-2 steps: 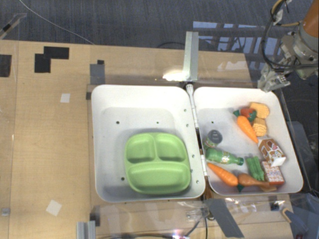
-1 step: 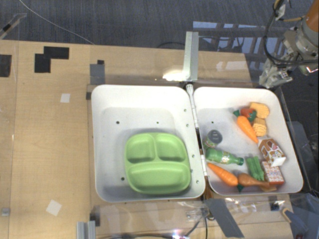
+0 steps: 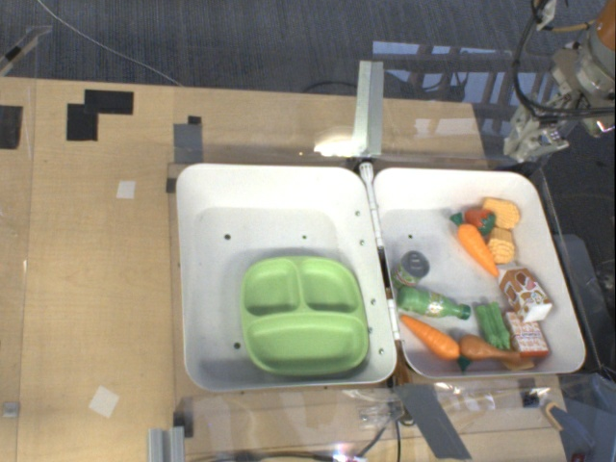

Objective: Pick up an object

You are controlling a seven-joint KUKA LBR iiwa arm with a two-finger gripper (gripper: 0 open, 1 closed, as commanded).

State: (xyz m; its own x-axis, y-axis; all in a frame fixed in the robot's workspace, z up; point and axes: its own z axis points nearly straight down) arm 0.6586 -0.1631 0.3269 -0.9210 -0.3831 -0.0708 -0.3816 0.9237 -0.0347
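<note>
The right bin [image 3: 423, 195] holds toy food. An orange carrot [image 3: 476, 248] lies beside a piece of corn [image 3: 501, 249], with a yellow piece [image 3: 501, 212] just behind them. A green bottle [image 3: 433, 304] lies near the bin's left wall, next to a small grey round can [image 3: 414, 264]. Two more carrots [image 3: 430, 337] [image 3: 489, 350] lie at the front, with a green vegetable [image 3: 493, 323] and two small cartons [image 3: 525, 295] [image 3: 527, 338] at the right. My gripper [image 3: 535, 141] hangs above the bench beyond the right bin's far right corner, well apart from every object.
The left bin [image 3: 207, 258] carries a green divided plate [image 3: 303, 316]. A metal post [image 3: 369, 104] stands behind the seam between the bins. Cables hang around the arm [image 3: 577, 65] at the top right.
</note>
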